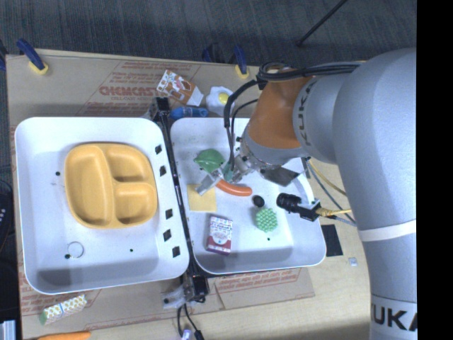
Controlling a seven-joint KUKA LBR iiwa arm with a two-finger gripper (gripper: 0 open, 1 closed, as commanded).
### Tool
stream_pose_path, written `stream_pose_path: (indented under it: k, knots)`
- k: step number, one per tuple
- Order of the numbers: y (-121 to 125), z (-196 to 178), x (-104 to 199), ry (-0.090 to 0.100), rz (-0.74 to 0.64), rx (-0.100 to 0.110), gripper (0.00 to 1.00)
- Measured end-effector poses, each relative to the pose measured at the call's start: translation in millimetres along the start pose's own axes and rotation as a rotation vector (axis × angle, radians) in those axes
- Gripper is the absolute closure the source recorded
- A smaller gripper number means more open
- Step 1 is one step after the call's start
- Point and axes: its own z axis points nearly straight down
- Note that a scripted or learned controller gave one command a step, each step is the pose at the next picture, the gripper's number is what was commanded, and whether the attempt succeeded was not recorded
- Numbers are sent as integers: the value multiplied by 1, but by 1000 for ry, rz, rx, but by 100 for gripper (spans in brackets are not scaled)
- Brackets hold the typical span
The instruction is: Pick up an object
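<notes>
Right bin (304, 250), with the arm reaching in from the right and the gripper (219, 174) low over its upper-left part. Just beside the tips, toward the lower right: orange carrot (233, 188), long axis left to right, green leafy piece (209, 159) just above. Open or clenched: cannot tell.

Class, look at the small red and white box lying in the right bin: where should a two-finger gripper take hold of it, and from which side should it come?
Probably from straight above, closing across the two long edges of the small red and white box. It lies flat on the floor of the right bin, so only its top face and edges are exposed, and its narrow width looks easiest to span. Bare floor shows on both long sides, leaving room for the gripper to descend.
</notes>
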Motion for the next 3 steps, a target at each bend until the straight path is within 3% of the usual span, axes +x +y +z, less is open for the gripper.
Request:
stream_pose_path:
  k: [1,2,3]
  knots:
    - [14,0,6,-1,142,0,0]
    - [14,-10,6,-2,139,0,100]
    - [-4,0,-49,-2,-70,-1,100]
